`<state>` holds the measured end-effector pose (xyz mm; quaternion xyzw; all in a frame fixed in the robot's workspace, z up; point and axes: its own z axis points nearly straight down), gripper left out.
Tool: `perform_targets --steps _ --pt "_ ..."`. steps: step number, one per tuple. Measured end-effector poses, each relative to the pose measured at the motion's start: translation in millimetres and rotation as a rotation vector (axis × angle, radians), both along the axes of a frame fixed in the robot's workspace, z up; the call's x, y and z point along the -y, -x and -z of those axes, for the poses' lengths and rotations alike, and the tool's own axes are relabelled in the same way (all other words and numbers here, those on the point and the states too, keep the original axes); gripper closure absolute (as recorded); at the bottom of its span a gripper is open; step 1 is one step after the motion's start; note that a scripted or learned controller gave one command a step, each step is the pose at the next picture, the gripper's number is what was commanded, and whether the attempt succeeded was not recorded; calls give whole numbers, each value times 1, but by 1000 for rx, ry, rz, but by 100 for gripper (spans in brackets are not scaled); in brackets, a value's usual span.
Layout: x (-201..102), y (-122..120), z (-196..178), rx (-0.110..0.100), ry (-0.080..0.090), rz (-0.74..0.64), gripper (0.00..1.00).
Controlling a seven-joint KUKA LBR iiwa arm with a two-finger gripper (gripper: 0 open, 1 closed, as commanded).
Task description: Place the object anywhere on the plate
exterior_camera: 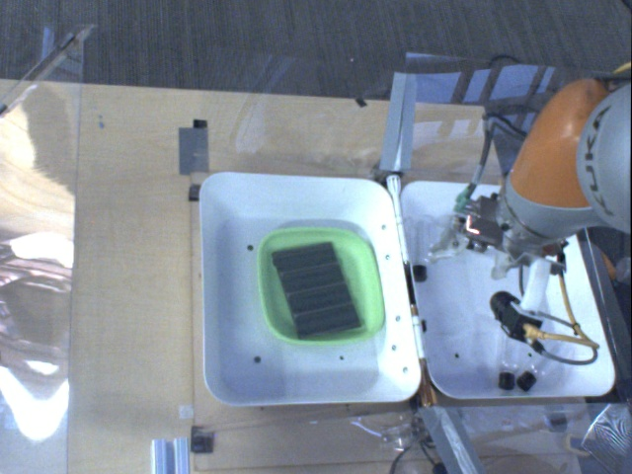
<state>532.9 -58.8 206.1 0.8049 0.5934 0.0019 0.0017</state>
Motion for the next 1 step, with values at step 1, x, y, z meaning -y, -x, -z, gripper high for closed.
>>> perform_targets --steps 1 --pt "26 44 -149 6 1 127 0"
